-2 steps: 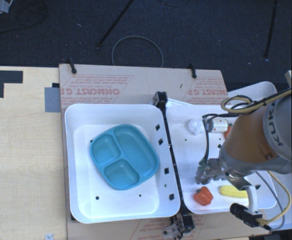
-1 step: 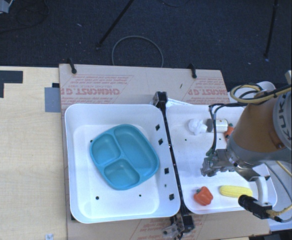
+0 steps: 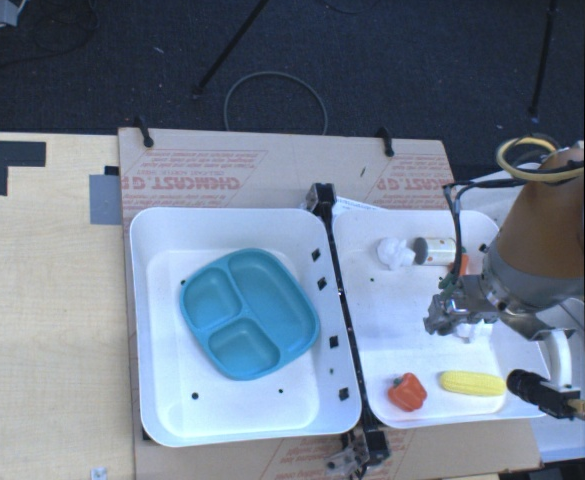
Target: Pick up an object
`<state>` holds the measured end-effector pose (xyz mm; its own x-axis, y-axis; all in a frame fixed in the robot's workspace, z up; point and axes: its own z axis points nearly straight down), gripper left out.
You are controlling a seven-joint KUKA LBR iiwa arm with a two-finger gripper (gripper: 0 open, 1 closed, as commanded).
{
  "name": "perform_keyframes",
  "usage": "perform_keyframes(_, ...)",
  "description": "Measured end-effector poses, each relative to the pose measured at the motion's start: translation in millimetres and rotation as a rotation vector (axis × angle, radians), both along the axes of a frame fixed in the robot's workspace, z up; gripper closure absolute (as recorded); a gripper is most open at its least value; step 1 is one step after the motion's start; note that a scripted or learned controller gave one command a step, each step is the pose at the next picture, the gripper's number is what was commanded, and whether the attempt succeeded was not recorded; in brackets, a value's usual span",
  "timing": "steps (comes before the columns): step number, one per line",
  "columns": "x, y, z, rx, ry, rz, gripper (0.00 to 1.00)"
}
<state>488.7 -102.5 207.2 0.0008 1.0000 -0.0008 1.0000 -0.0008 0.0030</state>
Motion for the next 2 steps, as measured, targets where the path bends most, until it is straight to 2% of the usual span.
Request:
perform_keyframes(1,0.7,-1.1,30.3,0.001,0.002,0.001,1.00)
perform_keyframes(2,6.2,54.4,33.1,0.003,0.005,0.005,1.00)
